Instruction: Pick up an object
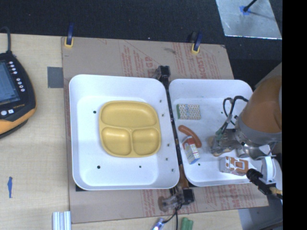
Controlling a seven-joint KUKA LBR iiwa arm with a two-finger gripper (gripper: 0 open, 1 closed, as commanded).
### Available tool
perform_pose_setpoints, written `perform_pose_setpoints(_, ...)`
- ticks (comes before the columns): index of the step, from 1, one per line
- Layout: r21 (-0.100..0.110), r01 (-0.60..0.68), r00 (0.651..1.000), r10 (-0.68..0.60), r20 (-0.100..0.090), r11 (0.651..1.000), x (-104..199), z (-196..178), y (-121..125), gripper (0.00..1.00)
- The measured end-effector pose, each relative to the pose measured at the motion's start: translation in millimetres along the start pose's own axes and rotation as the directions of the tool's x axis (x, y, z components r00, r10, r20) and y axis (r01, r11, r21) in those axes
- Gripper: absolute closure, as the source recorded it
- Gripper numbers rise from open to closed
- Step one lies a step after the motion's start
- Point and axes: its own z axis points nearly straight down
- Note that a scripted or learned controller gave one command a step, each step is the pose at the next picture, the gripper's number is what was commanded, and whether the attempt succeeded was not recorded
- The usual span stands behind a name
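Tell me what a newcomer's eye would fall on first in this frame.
First the yellow divided plate, lying alone in the left bin. Next the grey arm with its orange band, reaching in from the right over the right bin, its pincer low among small items: a hot dog toy, a green speckled packet and a small carton.

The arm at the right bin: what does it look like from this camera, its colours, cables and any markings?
The arm is a bulky rounded body with a broad orange band above a grey wrist section. A thin dark cable loops out on its left side over the right white bin. The gripper below is a small dark, metallic assembly; details are blurred. No readable markings are visible.
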Motion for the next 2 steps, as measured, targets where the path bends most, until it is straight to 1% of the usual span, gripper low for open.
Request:
perform_pose_setpoints(1,-0.003,-0.007,1.0,0.007,-0.001,1.0,-49,-13,60,1.0)
perform_pose_setpoints(2,0.0,-0.004,1.0,0.004,-0.002,1.0,11,-38,53,1.0)
